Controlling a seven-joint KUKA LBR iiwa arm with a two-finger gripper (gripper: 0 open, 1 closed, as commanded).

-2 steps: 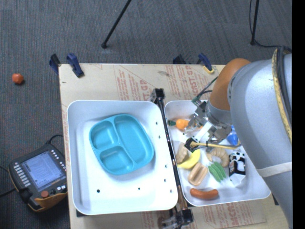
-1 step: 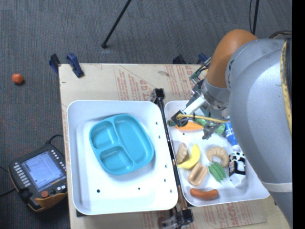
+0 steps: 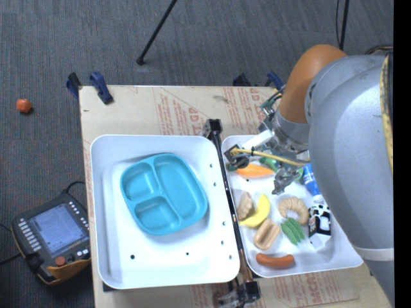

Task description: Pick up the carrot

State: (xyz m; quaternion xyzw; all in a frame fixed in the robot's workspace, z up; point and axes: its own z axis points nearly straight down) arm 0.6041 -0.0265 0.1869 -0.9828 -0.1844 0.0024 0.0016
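The carrot (image 3: 255,170), orange and slim, lies flat in the upper left part of the right bin (image 3: 340,256). My gripper (image 3: 280,176) hangs low over the same bin, just right of the carrot's thick end and close to it. A yellowish cable crosses above the carrot. The grey arm with its orange band (image 3: 308,76) comes in from the right and covers the bin's upper right part. From this view I cannot make out anything held in the gripper.
Below the carrot lie a banana (image 3: 257,212), a croissant (image 3: 293,206), green beans (image 3: 292,230), a bun (image 3: 266,234), a sausage (image 3: 276,260) and a cow-patterned carton (image 3: 319,220). A blue bottle (image 3: 310,179) lies beside the gripper. The left bin (image 3: 106,249) holds a blue divided plate (image 3: 164,193).
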